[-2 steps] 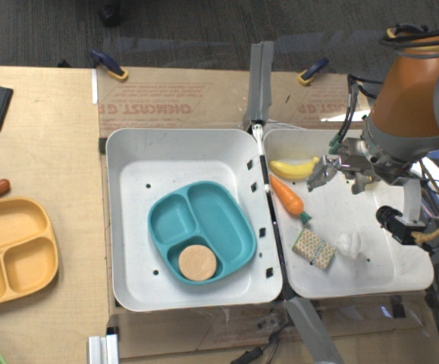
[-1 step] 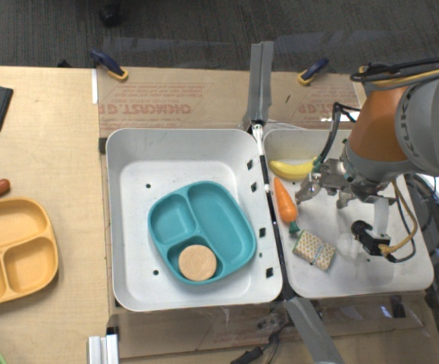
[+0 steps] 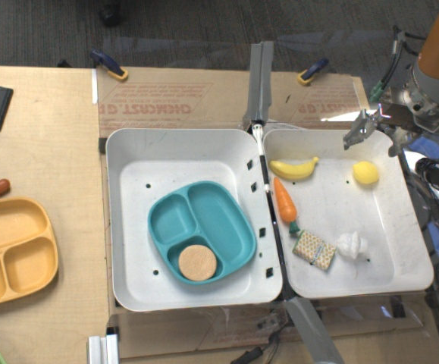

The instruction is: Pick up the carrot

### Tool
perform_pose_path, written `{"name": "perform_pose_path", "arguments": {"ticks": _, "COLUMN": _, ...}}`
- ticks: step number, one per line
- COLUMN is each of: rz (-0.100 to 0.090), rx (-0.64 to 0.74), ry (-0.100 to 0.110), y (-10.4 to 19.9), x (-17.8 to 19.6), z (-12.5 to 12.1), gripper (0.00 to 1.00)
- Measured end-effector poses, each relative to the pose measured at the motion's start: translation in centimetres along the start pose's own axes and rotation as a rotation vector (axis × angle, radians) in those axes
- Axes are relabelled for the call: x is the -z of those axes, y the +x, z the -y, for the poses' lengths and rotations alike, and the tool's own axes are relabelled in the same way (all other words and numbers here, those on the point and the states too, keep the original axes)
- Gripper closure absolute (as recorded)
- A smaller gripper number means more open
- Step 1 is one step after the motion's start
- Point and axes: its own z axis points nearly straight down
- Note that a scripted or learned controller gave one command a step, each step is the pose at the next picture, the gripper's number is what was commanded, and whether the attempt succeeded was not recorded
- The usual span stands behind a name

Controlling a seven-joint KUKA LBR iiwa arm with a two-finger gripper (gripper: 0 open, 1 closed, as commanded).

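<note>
Carrot lies in the right bin, hard against that bin's left wall, its orange body running up and away from the camera and its green top pointing toward the near edge. From the fingers it sits well off to the camera's left and nearer the camera, across most of the bin floor. It looks like a moulded toy: probably light, stiff and smooth, so it may roll or slip under a loose pinch. The thicker part of the orange body seems the best place to grip, with the fingers closing across its width; the wall beside it leaves little room for the finger on that side, which could spoil the grasp.

Just beyond the carrot's orange end lies a banana, nearly touching it. Just below its green top is a patterned cracker-like piece, with a small white object beside that. A lemon lies closest to the fingers, a little nearer the camera than they are.

The gripper hovers over the far right corner of the bin with its two fingers spread apart and nothing between them.

In the left bin a teal divided plate carries a round biscuit.
</note>
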Motion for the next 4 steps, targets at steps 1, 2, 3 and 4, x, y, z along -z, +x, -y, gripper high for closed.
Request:
{"name": "perform_pose_path", "arguments": {"ticks": 1, "rz": 0.003, "rx": 0.002, "ry": 0.003, "y": 0.0, "x": 0.8, "z": 0.0, "gripper": 1.0}}
{"name": "perform_pose_path", "arguments": {"ticks": 2, "rz": 0.0, "rx": -0.382, "ry": 0.004, "y": -4.1, "x": -6.1, "z": -2.6, "gripper": 1.0}}
{"name": "perform_pose_path", "arguments": {"ticks": 3, "rz": -0.001, "rx": 0.186, "ry": -0.001, "y": -3.3, "x": -6.8, "z": -5.0, "gripper": 1.0}}
{"name": "perform_pose_path", "arguments": {"ticks": 4, "rz": -0.001, "rx": 0.069, "ry": -0.001, "y": -9.5, "x": -7.6, "z": -4.8, "gripper": 1.0}}
